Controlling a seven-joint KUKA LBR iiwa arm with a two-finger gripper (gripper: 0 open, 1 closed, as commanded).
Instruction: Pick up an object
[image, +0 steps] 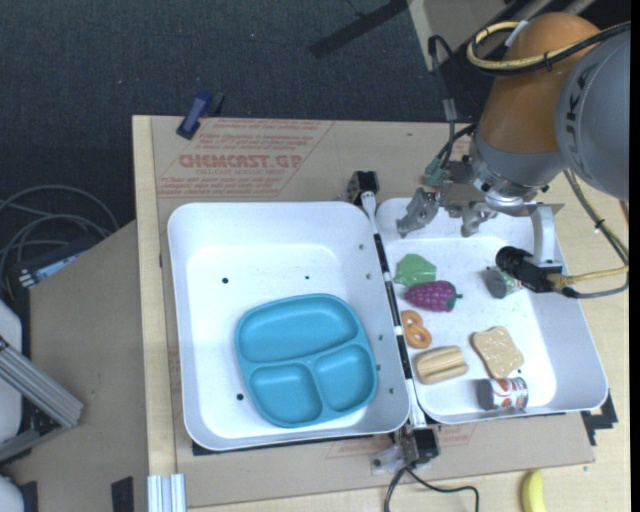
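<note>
Honestly, pincer (447, 212) hovering open, gripping nothing, just behind green leaf (414, 269). Purple grapes (432, 295) touching leaf's front edge. Best to drop straight down, centre on leaf, then close.

So the bench (250, 160) is a tan board with red CHEMCAST lettering printed near the far edge. Two shallow white bins sit right on it, touching: left bin (200, 250) and right bin (575, 345). A small blue clip-like thing (198, 113) rests at its far-left corner.
</note>
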